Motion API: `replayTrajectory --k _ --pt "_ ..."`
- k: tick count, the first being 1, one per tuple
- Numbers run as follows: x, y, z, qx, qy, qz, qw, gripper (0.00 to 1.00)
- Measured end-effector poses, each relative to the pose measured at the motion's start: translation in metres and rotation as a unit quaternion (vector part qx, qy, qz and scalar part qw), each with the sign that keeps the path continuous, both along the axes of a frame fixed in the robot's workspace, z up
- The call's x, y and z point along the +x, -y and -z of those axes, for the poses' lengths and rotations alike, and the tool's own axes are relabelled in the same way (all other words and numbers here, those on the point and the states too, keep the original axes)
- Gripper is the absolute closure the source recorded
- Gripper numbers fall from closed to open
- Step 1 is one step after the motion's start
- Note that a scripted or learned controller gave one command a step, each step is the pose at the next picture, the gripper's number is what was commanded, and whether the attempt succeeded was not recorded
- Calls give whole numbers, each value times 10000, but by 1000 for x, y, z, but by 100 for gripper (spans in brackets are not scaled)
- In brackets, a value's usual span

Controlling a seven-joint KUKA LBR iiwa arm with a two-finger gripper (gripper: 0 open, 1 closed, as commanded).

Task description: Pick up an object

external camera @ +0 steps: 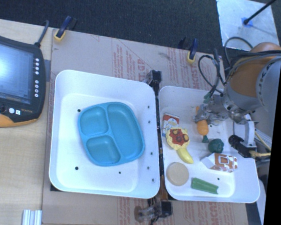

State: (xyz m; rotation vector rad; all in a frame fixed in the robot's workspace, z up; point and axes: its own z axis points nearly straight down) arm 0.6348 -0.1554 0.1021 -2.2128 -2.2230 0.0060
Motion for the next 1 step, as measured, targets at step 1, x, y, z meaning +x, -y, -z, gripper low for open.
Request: replayTrajectory --k 1 --pt "22 -51 -60 1 20 1 10000 100"
